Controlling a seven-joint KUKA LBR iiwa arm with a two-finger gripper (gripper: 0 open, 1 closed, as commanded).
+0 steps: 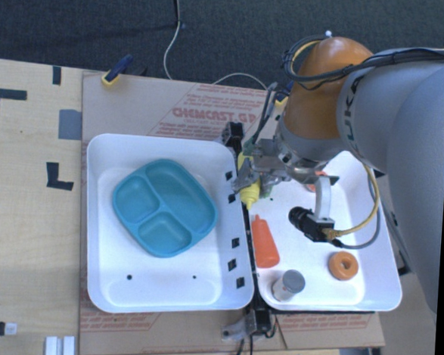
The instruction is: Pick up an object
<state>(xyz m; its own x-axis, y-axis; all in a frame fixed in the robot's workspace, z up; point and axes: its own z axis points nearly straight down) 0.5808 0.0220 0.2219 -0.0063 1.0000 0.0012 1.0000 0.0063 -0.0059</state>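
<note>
Where the gripper (249, 184) dips, a yellow object (250, 190) is half-hidden.

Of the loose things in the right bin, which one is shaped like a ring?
The orange doughnut-shaped ring near the bin's front right. It has a hole through it; the orange carrot-like piece is long and solid, and the grey-capped cup is round.

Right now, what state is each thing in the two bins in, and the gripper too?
Blue divided plate: lying flat in the left bin, right side up.
Orange carrot-shaped piece: lying on its side in the right bin, by the divider.
Small doughnut: lying flat.
Grey-capped cup: tipped over.
Gripper: low over the divider, grip unclear.
</note>
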